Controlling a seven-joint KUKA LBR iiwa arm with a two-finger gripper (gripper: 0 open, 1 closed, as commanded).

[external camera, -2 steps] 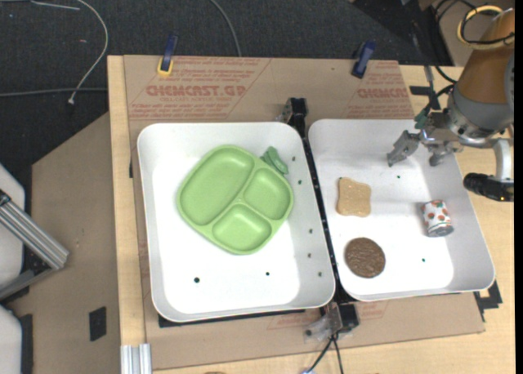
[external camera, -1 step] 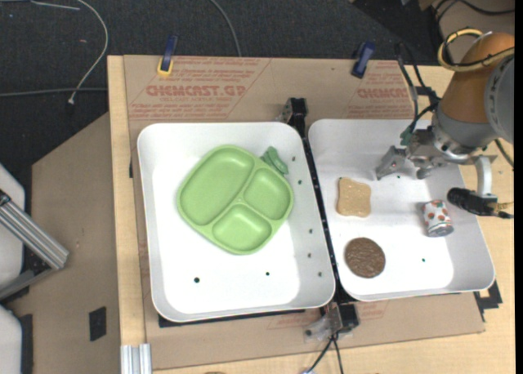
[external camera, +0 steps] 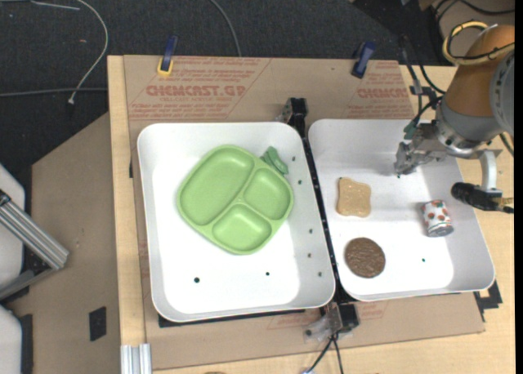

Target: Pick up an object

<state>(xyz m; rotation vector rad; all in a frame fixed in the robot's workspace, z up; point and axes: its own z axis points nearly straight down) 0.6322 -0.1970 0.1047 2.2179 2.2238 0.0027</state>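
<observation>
Cardboard-topped counter (external camera: 204, 86), two bins: nothing lifted. Pincer (external camera: 406, 160) above right bin (external camera: 458, 270), grip state unclear; tan slice (external camera: 354, 198) untouched.

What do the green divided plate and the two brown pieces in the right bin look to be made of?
Green divided plate: likely moulded plastic, uniform colour, soft sheen. Tan slice: looks like toy bread, matte and pale, possibly plastic or foam. Dark round piece: speckled brown, matte, cookie- or patty-like; material unclear from this view.
</observation>
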